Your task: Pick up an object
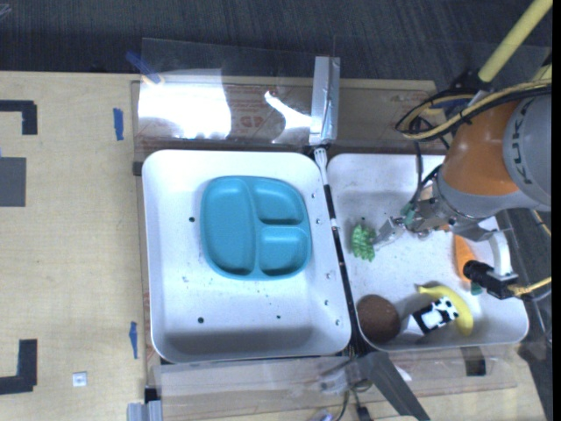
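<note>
- Gripper (387, 230) position: low in the right bin (386, 175), its tip just beside the green leafy toy (363, 240). The jaws are too small and blurred to read; whether they stand apart or together cannot be told.
- Candidate objects, all in the right bin: the green leafy toy near the bin's left wall, the brown round object (379, 316) at the near edge, the yellow banana (456, 303) with a black-and-white toy (436, 315) lying on it, and an orange piece (463, 253) partly behind the arm.
- Risk: the green toy lies close to the divider between bins (a closing stroke there may strike the wall or nudge the toy aside).
- Risk: the toy looks small and irregular, so a slip seems likely.
- The left bin (166, 235) holds a blue divided tray (254, 226).
- Legible writing: part of "KUKA" on the arm's grey housing (524, 152).
</note>
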